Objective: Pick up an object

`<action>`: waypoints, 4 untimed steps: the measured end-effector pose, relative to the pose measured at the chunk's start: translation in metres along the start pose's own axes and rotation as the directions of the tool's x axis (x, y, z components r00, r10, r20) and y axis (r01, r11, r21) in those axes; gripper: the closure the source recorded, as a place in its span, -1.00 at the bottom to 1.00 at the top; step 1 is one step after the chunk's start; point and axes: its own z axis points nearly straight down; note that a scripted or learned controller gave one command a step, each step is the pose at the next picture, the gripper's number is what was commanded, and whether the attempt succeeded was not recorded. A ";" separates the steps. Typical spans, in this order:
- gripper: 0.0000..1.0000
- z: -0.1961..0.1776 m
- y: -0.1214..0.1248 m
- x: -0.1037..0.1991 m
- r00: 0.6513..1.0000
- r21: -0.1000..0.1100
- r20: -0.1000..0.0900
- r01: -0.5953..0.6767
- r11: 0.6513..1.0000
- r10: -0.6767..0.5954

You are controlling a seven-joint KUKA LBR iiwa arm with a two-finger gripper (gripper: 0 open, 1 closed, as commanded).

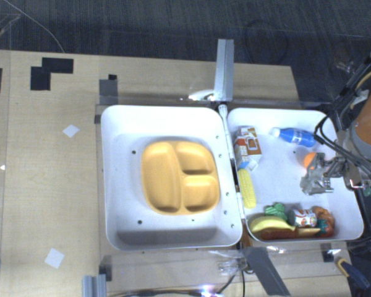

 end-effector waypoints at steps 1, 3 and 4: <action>-1.00 0.127 -0.014 -0.004 0.969 0.002 0.006 0.246 0.969 -0.246; -1.00 0.131 -0.064 -0.077 1.000 0.004 0.008 0.007 1.000 -0.008; -1.00 0.131 -0.063 -0.078 1.000 0.003 0.009 0.009 1.000 -0.009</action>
